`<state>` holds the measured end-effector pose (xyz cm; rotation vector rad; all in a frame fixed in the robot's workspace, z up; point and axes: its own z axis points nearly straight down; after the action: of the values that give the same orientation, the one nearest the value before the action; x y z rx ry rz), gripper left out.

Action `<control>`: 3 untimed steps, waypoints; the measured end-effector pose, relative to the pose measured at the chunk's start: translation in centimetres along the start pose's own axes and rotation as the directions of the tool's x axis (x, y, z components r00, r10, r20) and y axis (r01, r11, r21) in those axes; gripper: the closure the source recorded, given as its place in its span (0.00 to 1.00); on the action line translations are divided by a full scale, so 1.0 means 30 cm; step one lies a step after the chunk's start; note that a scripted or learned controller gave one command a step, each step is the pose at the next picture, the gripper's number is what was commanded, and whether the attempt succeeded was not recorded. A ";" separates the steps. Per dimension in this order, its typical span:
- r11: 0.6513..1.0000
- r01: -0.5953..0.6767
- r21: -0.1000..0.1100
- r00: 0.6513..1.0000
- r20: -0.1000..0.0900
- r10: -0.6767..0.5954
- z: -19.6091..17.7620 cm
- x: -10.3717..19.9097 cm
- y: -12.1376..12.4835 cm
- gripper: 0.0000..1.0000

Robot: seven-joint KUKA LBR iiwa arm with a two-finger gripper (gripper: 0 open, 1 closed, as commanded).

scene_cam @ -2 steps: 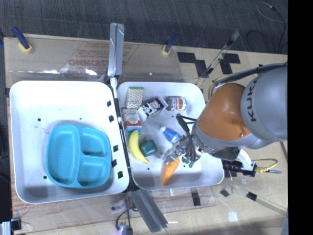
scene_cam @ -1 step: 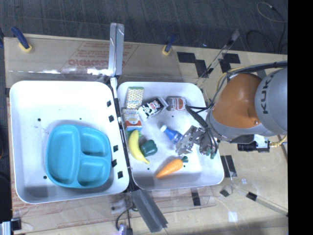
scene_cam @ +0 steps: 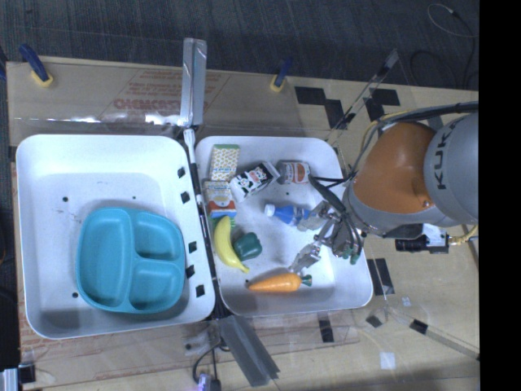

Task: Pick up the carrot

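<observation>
Right bin holds carrot by its near wall, jaws just above

We took this for a robotics lab rather than a home or kitchen. A grey industrial arm with an orange band reached over a plywood tabletop where two shallow white bins sat side by side, held by blue clamps at the far edge. Black-and-white marker squares were stuck to the wood, loose cables trailed on dark carpet beyond, and the food in the right bin was toy food, with a blue divided plate in the left.
</observation>
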<state>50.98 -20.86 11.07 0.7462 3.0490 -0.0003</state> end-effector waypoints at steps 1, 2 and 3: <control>0.999 0.043 -0.003 0.999 0.019 -0.043 0.046 0.196 0.183 0.00; 0.965 0.261 0.003 0.965 0.029 -0.261 0.040 0.213 0.233 0.00; 1.000 0.021 0.000 1.000 0.000 -0.021 0.060 0.029 0.128 0.00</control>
<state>52.01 -17.05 9.26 0.7137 3.0564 -0.0006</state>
